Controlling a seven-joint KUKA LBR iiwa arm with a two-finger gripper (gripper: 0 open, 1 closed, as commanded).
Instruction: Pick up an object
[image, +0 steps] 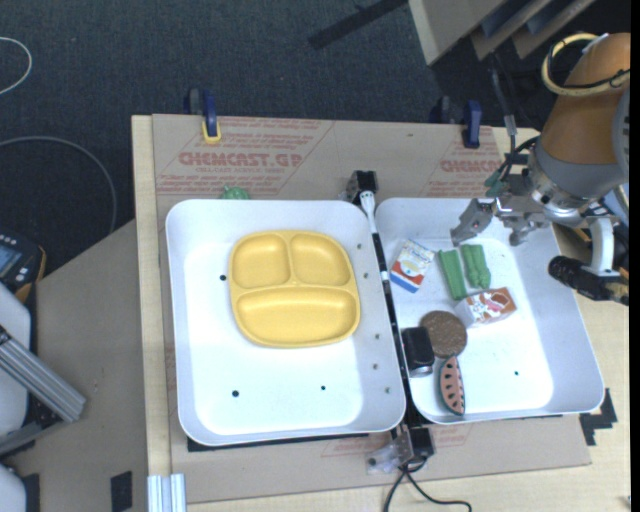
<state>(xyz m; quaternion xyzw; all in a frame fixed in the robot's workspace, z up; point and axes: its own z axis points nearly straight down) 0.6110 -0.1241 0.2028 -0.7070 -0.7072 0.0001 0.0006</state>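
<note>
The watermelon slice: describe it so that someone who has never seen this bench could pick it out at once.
Look at the right-hand white bin, the one crowded with small items, not the one with the yellow divided plate. At its near edge lies the watermelon slice, just below a round brown disc. It alone is a curved wedge, red with dark seeds and a green rind.

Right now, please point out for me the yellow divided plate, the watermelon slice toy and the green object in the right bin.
yellow divided plate (295, 288): camera view, centre ridge.
watermelon slice toy (452, 386): camera view, red middle.
green object (466, 270): camera view, middle of its body.
</note>
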